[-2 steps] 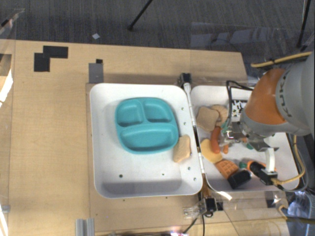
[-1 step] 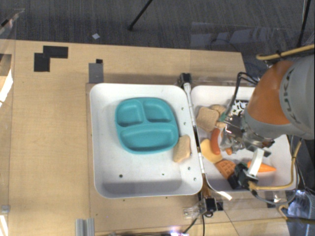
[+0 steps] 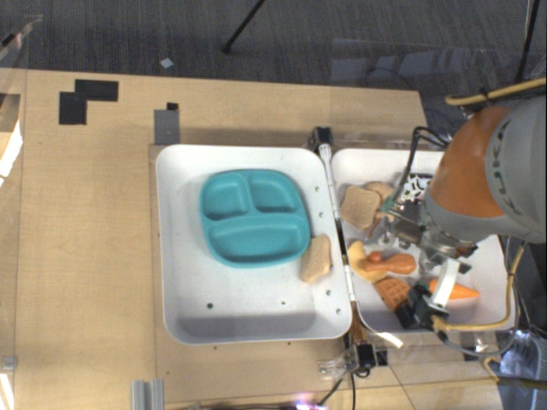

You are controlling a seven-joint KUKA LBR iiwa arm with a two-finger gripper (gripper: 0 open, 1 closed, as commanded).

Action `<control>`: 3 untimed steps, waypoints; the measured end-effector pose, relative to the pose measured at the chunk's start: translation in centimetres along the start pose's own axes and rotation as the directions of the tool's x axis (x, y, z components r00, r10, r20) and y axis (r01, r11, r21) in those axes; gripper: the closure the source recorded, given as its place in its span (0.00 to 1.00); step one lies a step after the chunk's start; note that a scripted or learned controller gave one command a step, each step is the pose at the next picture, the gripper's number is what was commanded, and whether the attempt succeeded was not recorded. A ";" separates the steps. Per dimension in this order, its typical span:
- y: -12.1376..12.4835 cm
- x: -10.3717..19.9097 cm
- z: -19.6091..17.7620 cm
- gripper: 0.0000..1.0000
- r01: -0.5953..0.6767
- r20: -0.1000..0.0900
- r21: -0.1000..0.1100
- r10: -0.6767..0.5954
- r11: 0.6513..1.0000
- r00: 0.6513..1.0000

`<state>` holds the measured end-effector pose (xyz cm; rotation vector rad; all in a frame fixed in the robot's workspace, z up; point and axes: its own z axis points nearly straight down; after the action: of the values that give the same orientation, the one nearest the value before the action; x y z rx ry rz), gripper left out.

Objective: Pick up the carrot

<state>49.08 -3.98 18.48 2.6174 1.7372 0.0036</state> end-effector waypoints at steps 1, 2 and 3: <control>2.0 -5.0 7.6 0.00 -0.254 -0.003 -0.002 0.254 0.967 0.967; 1.9 -4.0 9.4 0.00 -0.236 -0.007 -0.014 0.236 0.972 0.972; 2.1 -4.5 9.5 0.00 -0.481 -0.011 -0.016 0.481 0.877 0.877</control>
<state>49.31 -8.92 8.94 2.9563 1.0296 0.0280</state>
